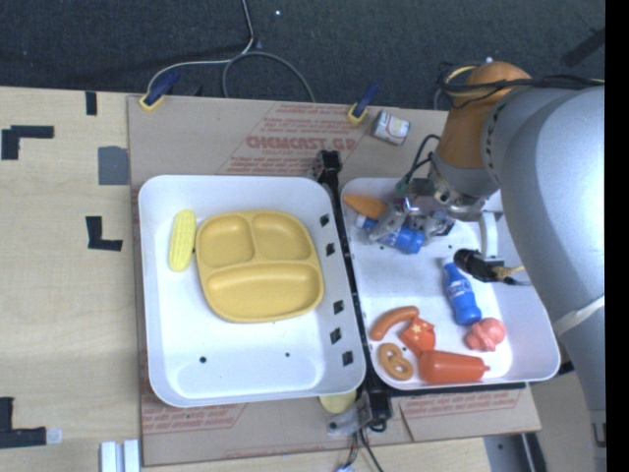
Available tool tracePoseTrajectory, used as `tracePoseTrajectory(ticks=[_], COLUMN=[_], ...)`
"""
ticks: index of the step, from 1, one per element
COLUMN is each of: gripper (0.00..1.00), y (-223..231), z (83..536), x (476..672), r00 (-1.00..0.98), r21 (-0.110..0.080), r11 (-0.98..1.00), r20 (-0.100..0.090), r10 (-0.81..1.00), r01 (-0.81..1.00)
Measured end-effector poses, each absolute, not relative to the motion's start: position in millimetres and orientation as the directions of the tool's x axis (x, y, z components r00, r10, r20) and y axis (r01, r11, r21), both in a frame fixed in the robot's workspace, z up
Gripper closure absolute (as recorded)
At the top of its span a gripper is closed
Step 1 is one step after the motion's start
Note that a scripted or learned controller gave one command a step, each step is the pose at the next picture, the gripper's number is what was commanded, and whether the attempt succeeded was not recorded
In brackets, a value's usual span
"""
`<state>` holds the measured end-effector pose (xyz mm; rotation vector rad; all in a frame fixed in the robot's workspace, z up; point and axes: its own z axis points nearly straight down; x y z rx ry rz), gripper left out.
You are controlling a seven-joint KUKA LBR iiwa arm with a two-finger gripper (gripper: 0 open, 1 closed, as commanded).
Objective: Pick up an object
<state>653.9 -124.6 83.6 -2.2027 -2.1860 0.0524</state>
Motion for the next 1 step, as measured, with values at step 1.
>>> tracePoseTrajectory(ticks=[1], gripper=[1.0], y=[-128.1], z=[92.0], x=[651.7], r00=[0.009], r21=[-0.05], r11=[-0.01], r20=[-0.004], r10=[1.0], r01=[0.999])
